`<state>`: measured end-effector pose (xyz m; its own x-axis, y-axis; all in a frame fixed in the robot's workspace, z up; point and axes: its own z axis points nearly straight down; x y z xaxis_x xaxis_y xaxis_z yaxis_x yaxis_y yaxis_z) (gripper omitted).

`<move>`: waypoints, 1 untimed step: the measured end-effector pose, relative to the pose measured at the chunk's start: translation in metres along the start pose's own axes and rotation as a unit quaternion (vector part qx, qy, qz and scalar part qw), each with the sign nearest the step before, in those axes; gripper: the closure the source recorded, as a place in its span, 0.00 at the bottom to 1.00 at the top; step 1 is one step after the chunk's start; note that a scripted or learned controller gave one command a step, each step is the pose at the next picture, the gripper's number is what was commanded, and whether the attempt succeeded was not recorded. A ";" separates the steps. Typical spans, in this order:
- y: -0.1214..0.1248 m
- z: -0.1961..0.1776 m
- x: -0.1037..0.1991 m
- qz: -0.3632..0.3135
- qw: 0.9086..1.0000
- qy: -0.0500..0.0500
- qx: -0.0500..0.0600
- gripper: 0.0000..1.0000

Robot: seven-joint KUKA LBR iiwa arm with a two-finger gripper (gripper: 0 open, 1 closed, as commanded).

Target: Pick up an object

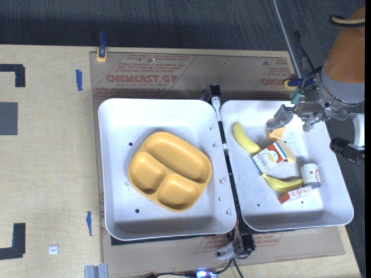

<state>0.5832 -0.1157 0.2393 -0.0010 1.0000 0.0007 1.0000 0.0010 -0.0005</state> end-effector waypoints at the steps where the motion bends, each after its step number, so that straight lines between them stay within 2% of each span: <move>1: 0.003 0.148 -0.010 0.001 1.000 -0.001 -0.001 0.00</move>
<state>0.5866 -0.1259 0.0913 0.0006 1.0000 -0.0007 1.0000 -0.0006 0.0013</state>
